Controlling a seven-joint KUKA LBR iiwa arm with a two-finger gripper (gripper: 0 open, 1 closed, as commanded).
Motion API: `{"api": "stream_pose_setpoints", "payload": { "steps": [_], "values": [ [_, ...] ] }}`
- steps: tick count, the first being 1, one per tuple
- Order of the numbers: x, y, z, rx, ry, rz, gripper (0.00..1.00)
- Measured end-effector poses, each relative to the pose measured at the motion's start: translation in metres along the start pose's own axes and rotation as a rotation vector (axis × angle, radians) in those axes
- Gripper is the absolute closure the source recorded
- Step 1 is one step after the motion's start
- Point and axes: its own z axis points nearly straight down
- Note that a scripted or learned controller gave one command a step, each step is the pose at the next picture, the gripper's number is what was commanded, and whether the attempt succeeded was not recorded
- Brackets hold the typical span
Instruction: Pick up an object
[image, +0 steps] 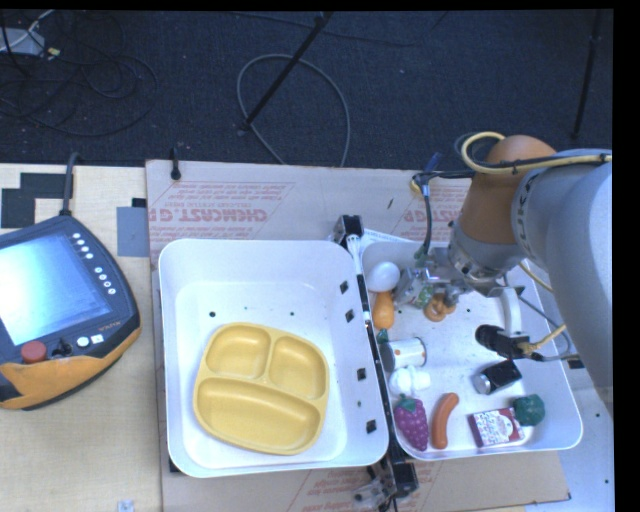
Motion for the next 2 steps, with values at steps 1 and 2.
{"api": "stream_pose_setpoints", "payload": {
  "steps": [1, 2],
  "values": [
    [-0.0059, 0.0001, -0.0001, 0.0, 0.001, 0.002, 0.0],
    [-0.0058, 0.0001, -0.0001, 0.0, 0.001, 0.001, 0.0]
  ]
}}
